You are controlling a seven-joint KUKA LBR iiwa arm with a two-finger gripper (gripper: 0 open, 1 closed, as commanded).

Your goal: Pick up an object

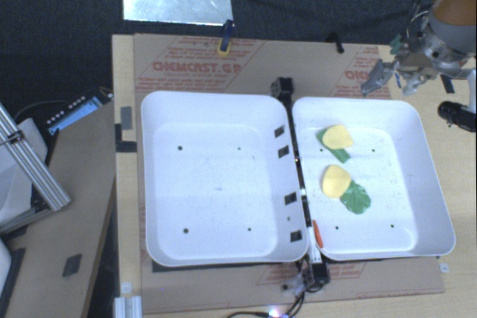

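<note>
The arm point(451, 7) is grey with an orange band above the wrist, dark cables trailing beside it, ending in a pale metallic two-finger end effector point(393, 78).

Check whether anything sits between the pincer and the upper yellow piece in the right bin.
Nothing visible does. The pincer hangs beyond the right white bin's far rim; bare floor separates it from the upper yellow piece.

A robotics lab or test bench is suggested: two white bins point(216, 182) are fixed side by side on a printed board point(201, 63), cables point(298, 294) are seen, and an aluminium frame point(30, 167) stands alongside.
</note>
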